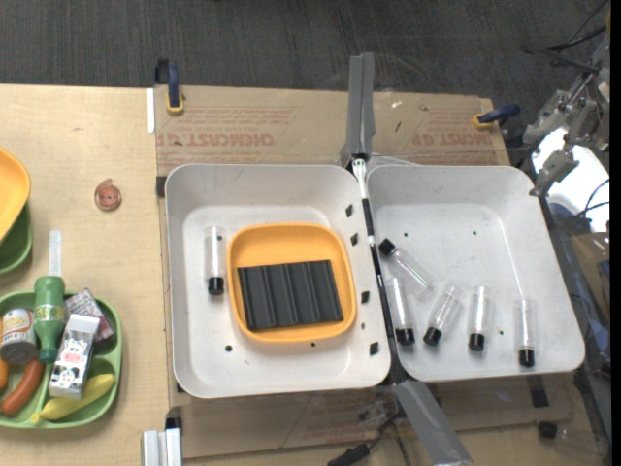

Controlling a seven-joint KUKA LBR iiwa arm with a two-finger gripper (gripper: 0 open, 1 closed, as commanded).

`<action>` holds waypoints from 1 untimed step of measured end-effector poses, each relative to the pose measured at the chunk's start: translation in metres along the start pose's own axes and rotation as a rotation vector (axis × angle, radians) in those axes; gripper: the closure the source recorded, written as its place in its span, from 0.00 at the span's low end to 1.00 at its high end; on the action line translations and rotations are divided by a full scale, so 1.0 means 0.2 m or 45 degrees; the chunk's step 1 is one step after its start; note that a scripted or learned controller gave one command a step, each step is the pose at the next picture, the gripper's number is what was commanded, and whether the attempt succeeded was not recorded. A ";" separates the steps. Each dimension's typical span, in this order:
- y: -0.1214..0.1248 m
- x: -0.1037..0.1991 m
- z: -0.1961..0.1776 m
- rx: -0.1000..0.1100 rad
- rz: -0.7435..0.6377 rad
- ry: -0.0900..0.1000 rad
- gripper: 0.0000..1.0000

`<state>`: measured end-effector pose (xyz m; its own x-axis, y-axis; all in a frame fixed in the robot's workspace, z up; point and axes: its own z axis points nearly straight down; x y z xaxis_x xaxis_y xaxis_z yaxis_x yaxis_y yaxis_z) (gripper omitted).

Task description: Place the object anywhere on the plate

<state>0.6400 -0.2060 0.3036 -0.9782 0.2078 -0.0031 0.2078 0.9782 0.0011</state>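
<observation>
An orange plate (288, 238) sits in the middle of the left bin (189, 348). A black ridged block (291, 294) lies flat on the plate. A clear tube with a black cap (214, 260) lies on the bin floor just left of the plate. Several more capped clear tubes lie in the right bin (485, 197), among them one (401, 263) near the divider and one (524, 331) at the front right. My gripper (549, 161) hangs at the far right edge of the right bin, partly in view, well away from the plate and above no tube.
On the wooden bench to the left, a green tray (102, 396) holds toy food and a small bottle. A yellow-orange bowl (8, 197) sits at the left edge. Clamps (171, 85) hold cardboard behind the bins. Cables hang at the upper right.
</observation>
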 end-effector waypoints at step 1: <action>0.01 -0.06 0.39 -0.001 -0.416 0.000 0.00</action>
<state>0.6528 -0.2060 0.2249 -0.9931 -0.1171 -0.0035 -0.1171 0.9931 0.0010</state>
